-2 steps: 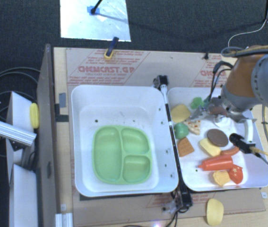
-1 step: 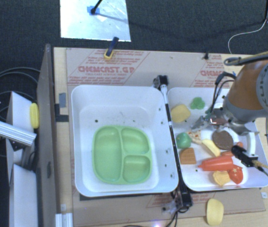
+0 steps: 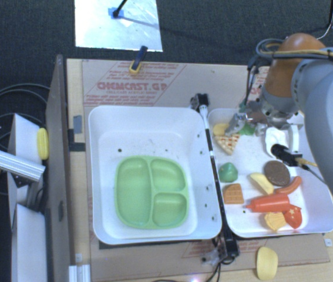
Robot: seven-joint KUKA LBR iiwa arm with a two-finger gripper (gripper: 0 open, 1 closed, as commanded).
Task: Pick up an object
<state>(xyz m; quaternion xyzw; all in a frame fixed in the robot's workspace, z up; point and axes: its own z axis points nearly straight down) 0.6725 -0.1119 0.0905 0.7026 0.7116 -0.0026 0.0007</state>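
Arm (image 3: 307, 81): reaching in from 3 o'clock, wrist hanging over the right bin's (image 3: 325, 219) 12 o'clock end.
Gripper (image 3: 236, 125): sitting low just above the pizza slice (image 3: 227, 143); finger spread cannot be told.
Pizza slice: lying at the bin's 11 o'clock corner.
Other toys: green pepper (image 3: 228, 171), waffle (image 3: 232, 193), banana (image 3: 261, 183), carrot (image 3: 270, 202) lying toward 6 o'clock.
Left bin (image 3: 98, 157): holding a green divided tray (image 3: 152, 191).
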